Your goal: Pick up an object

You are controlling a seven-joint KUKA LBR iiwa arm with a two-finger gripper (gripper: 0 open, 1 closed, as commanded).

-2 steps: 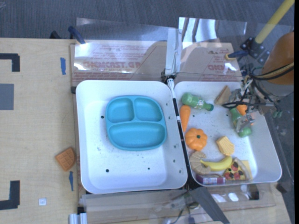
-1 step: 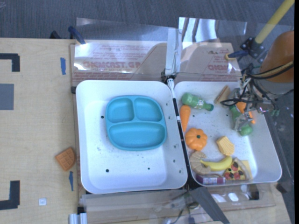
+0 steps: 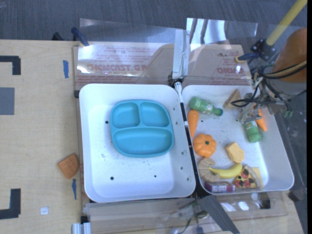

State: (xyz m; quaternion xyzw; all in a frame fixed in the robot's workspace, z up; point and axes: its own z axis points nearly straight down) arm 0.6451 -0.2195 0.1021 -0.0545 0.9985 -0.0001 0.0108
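The left shallow white bin [image 3: 92,179] holds one sky-blue plastic plate with three compartments [image 3: 142,128]. The right white bin [image 3: 282,174] holds a green toy bottle [image 3: 205,107], an orange carrot [image 3: 193,122], an orange pumpkin [image 3: 204,145], a tan cracker block [image 3: 235,152], a yellow banana [image 3: 226,171], a pizza slice [image 3: 246,178] and a tan wedge [image 3: 232,98]. The gripper [image 3: 253,121] hangs over that bin's right part, just above a second green bottle [image 3: 253,132] and a small orange piece [image 3: 262,122]; its grip cannot be made out. One waffle-brown square [image 3: 68,165] lies on the bench. Red lettering behind the bins is unreadable.
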